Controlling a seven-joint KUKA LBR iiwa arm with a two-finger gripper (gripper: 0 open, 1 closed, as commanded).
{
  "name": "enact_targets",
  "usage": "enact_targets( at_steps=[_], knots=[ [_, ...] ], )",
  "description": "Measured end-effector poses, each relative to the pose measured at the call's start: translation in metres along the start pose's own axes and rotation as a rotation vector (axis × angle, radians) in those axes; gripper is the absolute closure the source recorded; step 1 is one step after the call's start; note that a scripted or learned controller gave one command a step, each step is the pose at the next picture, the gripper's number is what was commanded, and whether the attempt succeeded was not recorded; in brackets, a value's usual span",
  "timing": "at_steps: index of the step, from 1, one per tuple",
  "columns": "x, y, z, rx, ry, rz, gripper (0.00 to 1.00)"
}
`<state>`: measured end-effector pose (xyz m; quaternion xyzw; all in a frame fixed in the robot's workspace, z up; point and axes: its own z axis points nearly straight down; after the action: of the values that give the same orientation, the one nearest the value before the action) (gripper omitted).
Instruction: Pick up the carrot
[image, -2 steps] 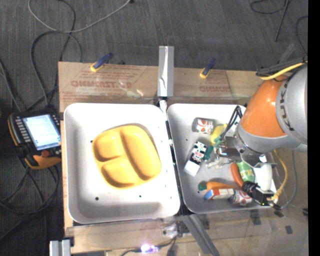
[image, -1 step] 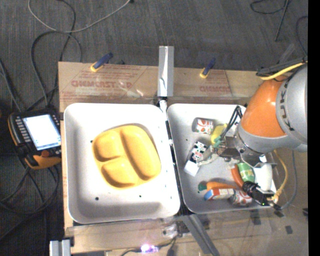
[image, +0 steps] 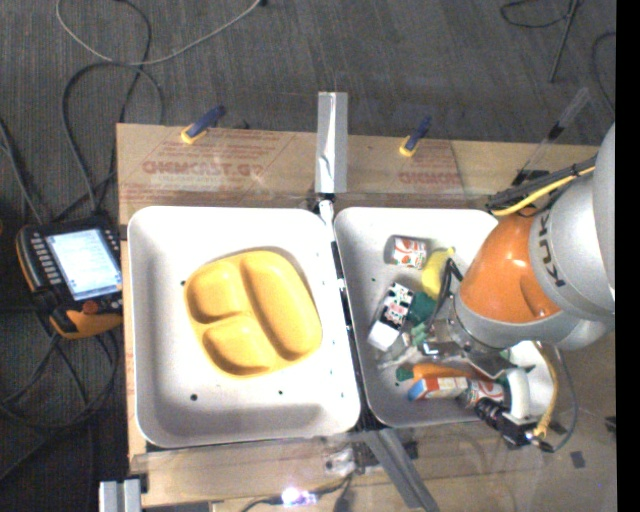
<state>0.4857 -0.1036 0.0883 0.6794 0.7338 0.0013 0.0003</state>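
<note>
Two white bins on the bench: left bin (image: 150, 330) holds a yellow divided tray (image: 255, 312); carrot (image: 440, 382) lies in right bin (image: 365, 250), beneath the gripper (image: 432, 345), whose state cannot be told.

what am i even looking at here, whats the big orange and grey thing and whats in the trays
The orange and grey thing is a robot arm, reaching in from the right. A single camera fixed above the bench looks down on two white bins. The left bin holds a yellow divided plate. The right bin holds a clutter of small items, among them a carrot near the front and a small can at the back. The arm hangs over this bin and hides its gripper, so I cannot tell whether anything is held.
</note>
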Motion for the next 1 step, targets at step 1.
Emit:
enact_targets(
  at_steps=[1],
  knots=[
    [0.0001,0.0014,-0.0087,0.0,0.001,-0.002,1.0]
  ],
)
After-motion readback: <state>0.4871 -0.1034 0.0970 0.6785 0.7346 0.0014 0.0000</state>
